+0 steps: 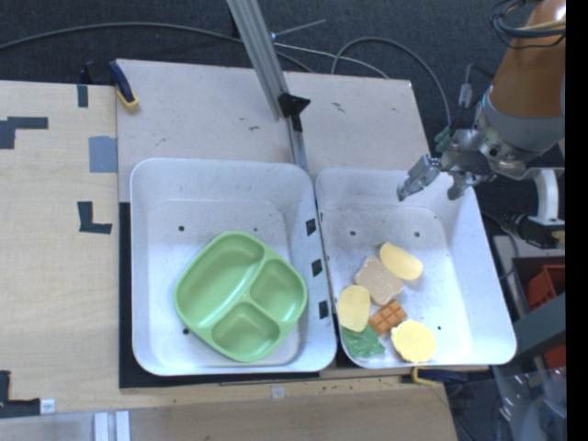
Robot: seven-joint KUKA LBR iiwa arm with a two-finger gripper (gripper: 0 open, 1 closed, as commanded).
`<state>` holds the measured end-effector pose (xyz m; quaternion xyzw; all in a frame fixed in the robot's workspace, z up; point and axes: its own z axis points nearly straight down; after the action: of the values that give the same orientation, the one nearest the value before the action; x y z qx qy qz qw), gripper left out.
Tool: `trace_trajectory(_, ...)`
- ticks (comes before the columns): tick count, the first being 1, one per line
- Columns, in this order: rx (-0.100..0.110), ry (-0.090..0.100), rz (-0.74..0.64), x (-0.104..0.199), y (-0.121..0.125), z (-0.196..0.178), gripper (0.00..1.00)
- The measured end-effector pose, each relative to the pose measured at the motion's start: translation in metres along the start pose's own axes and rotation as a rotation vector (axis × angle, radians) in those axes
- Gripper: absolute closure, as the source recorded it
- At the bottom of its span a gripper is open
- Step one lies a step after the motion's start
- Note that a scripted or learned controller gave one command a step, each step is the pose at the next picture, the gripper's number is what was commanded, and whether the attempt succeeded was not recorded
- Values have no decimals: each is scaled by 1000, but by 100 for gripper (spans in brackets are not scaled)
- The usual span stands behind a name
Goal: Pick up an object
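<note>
Gripper (432, 180) spread, holding nothing, above right bin (478, 274) far edge; food pile (386, 306) untouched, pick not started

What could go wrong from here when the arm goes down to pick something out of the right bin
The toy foods are bunched tight: the yellow piece, the bread slice, the waffle and the green leaf touch or overlap, so the tool may catch two at once or nudge them aside. The round yellow piece lies near the right bin's front wall, which could block a finger.
</note>
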<state>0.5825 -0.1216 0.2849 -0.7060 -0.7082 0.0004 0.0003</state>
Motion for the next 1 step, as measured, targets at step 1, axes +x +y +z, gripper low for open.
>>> trace_trajectory(1, 0, 0, 0, 0, 0, 0, 0)
